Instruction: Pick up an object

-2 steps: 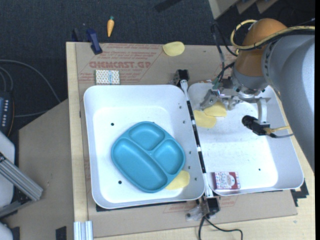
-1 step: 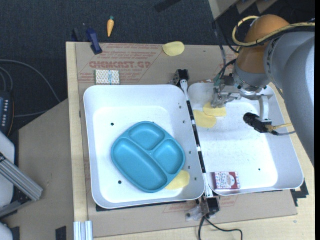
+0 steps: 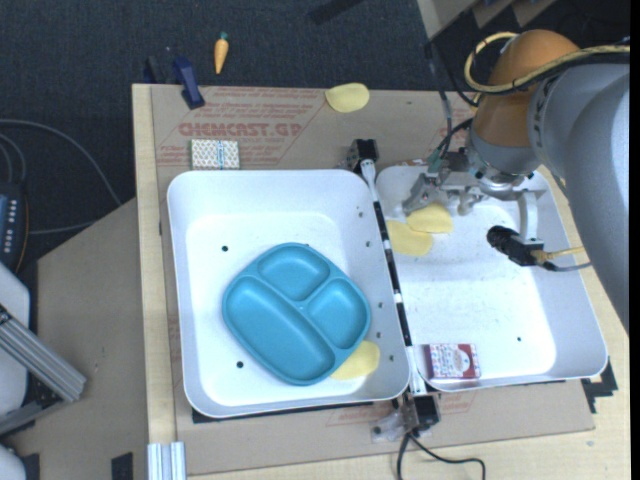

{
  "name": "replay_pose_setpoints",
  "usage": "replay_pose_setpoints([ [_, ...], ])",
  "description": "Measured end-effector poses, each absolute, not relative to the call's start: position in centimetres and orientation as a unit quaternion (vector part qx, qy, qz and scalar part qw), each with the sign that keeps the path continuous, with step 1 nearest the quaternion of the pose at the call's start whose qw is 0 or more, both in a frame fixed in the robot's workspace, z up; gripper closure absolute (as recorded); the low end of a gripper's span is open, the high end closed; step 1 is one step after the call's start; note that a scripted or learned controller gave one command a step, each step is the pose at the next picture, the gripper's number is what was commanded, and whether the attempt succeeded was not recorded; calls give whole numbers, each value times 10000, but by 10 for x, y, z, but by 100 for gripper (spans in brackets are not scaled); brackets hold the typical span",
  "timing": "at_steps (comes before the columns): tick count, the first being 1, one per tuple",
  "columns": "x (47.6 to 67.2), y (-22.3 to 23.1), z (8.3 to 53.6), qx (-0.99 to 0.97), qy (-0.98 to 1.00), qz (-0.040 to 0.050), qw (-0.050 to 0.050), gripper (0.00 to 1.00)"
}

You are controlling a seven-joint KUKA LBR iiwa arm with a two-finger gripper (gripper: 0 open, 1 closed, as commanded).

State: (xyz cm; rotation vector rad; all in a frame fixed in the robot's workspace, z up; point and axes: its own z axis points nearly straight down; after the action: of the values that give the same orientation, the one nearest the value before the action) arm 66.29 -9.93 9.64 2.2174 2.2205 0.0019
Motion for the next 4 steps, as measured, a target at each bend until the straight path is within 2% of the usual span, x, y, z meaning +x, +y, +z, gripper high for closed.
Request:
replay_pose_setpoints([
  [1, 667, -95, 85, 7068, 7074, 1, 9, 0],
  [2, 668, -95, 96, 7065, 7077, 13, 32, 100],
  [3, 668, -95, 96, 7065, 7077, 11, 30, 0],
  [4, 666, -94, 85, 7068, 7075, -6, -3, 0],
])
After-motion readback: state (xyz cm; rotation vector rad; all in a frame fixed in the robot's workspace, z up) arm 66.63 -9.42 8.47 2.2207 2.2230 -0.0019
